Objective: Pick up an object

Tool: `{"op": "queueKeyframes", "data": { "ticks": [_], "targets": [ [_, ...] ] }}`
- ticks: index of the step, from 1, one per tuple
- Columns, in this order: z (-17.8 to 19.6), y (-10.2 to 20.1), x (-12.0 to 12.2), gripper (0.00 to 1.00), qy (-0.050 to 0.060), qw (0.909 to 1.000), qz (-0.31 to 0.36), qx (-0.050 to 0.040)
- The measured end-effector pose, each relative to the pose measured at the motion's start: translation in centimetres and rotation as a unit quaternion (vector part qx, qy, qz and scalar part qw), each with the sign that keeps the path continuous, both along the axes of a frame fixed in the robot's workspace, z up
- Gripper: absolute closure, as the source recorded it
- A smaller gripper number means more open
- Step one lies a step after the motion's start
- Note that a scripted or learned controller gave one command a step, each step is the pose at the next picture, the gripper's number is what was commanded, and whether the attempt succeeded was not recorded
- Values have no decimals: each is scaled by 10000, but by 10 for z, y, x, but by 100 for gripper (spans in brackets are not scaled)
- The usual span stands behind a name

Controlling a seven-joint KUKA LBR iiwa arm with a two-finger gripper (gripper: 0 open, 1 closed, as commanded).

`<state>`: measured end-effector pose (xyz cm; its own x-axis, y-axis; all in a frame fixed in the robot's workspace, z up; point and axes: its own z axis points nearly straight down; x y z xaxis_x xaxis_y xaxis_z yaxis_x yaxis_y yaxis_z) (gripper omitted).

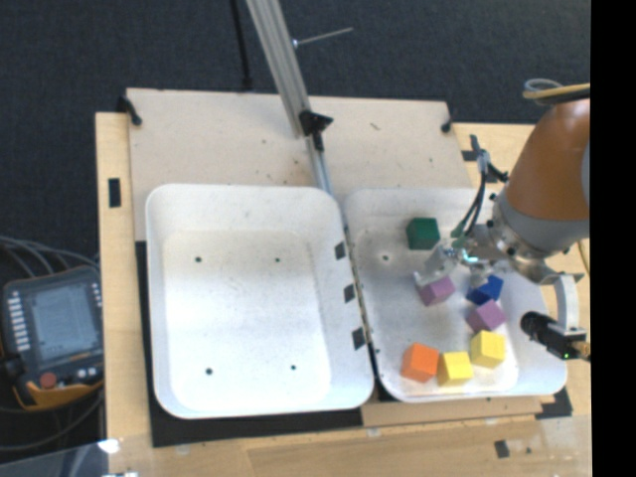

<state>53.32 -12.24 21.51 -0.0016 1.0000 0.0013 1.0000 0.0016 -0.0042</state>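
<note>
The right bin (383, 366) holds several small blocks: a green cube (422, 233), a purple block (435, 289), a blue block (486, 289), a second purple block (486, 315), two yellow blocks (488, 348) (456, 367) and an orange block (419, 362). My gripper (449, 259) reaches in from the right and hangs low over the bin, just above the first purple block and below-right of the green cube. The arm's orange band and grey wrist (547, 192) cover the bin's right side.
The left bin (248, 301) lies beside the right one, with a divider edge (353, 286) between them. A slanted metal post (283, 58) rises from the bench behind the bins. A teach pendant (55, 331) rests at the far left.
</note>
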Motion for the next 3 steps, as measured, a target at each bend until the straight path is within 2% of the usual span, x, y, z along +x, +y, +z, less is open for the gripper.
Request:
{"op": "queueKeyframes", "data": {
  "ticks": [1,3],
  "targets": [
    [2,0,1,0,-29,10000,-11,-6],
    [-86,4,3,0,0,10000,-15,-10]
  ]
}}
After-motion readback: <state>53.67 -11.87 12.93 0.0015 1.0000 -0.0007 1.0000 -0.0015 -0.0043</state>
